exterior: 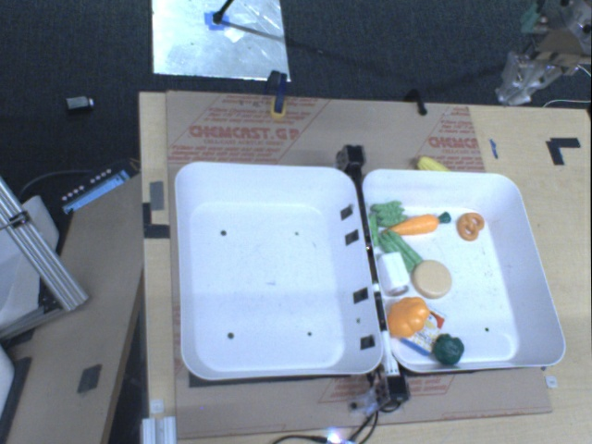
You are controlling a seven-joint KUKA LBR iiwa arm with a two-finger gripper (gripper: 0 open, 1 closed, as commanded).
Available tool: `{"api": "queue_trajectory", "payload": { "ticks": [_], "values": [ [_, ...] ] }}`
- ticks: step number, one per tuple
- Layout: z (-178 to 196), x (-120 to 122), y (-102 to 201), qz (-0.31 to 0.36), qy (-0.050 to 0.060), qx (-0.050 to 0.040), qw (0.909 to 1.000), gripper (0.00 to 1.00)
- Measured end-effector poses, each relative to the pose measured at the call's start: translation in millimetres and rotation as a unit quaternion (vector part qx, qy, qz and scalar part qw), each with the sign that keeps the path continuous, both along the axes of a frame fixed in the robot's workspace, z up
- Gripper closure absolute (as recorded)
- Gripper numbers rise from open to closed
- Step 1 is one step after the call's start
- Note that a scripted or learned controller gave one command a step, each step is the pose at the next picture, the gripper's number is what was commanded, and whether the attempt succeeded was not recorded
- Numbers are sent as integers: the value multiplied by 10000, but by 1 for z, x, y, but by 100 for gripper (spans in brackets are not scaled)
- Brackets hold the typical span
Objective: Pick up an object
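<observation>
The objects to pick lay in the right bin [541, 276], mostly crowded along its left wall: a carrot [413, 225], a round beige disc [432, 278], an orange pepper [408, 316] and a dark green piece [449, 349]. A small orange ring [470, 226] sat apart from them. What looked like the gripper [529, 74] hung well off beyond the bench's far right corner, too blurred to tell whether it was open or closed. The ring or the disc seemed the wiser target, since open floor around them would allow a straight descent clear of neighbours and the wall.
</observation>
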State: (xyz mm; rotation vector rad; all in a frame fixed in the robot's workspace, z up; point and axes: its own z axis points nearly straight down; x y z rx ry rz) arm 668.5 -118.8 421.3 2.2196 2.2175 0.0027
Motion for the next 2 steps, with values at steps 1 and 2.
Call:
{"api": "queue_trajectory", "payload": {
  "ticks": [1, 2],
  "values": [
    [40, 0, 28, 37, -16, 6, 10000, 100],
    [67, 0, 42, 29, -5, 4, 10000, 100]
  ]
}}
